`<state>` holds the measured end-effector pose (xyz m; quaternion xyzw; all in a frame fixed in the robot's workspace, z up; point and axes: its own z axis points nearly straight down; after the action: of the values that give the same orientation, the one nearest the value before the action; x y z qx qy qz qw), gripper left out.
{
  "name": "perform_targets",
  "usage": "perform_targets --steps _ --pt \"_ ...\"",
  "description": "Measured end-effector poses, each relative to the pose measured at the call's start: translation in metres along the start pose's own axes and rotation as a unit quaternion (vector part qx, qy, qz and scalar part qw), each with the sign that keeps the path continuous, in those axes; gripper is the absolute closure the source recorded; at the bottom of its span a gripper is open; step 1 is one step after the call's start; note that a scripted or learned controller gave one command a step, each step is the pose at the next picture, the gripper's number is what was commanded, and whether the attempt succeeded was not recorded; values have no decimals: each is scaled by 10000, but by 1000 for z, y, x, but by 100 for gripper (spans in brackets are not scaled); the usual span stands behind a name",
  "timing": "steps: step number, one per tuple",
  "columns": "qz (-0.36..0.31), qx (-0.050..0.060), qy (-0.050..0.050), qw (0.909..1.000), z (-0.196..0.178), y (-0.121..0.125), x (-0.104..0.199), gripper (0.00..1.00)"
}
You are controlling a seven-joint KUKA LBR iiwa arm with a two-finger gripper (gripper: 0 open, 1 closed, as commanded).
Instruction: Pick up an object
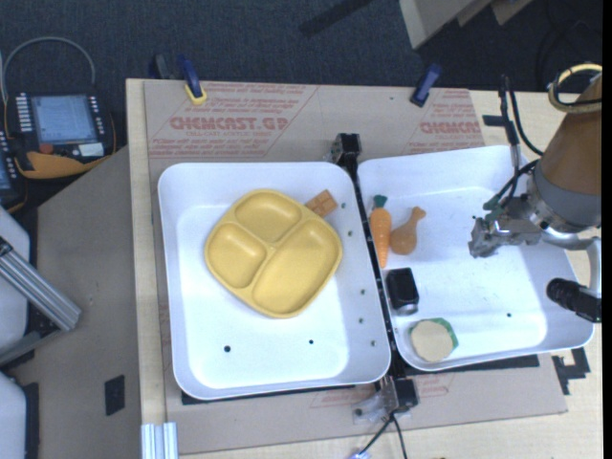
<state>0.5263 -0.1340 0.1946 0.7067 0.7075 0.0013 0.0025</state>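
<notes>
Arm: the grey KUKA arm with its orange band reaches in from the right, and its metal two-finger gripper [483, 238] hangs over the right-hand shallow white plastic bin [521, 175], above bare floor in the bin's right half.
Grip state: cannot tell; the tip is small and dark against the bin, and nothing is seen between its ends.
Nearest candidate: the tan plastic chicken drumstick [407, 230] lies to the gripper's left in this view, near but apart, at about the same height in the picture.
Drumstick axis: slanted, thick end lower left, thin bone end upper right toward the arm.
Beside it: the orange plastic carrot with a green top [380, 232] lies just left of the drumstick along the bin's left wall, long axis running up and down the picture.
Further off: the small black box [402, 289] and the round cream-and-green sandwich-like disc [432, 340] sit lower left, nearer the front wall.
Other bin: the yellow three-compartment plastic tray [273, 252] fills the middle of the left white bin [191, 333], with a small brown block [321, 203] at its upper right edge.
Judgement: the move probably turns on travelling left across the bin; a grasp across the drumstick's slanted axis looks likeliest.
</notes>
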Motion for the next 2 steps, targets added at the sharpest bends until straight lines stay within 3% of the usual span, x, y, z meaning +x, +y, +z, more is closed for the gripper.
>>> perform_targets --steps 1,2 --pt "-1 -3 -1 10000 -45 2 0 100" --pt "-21 36 26 10000 -40 -9 60 100"
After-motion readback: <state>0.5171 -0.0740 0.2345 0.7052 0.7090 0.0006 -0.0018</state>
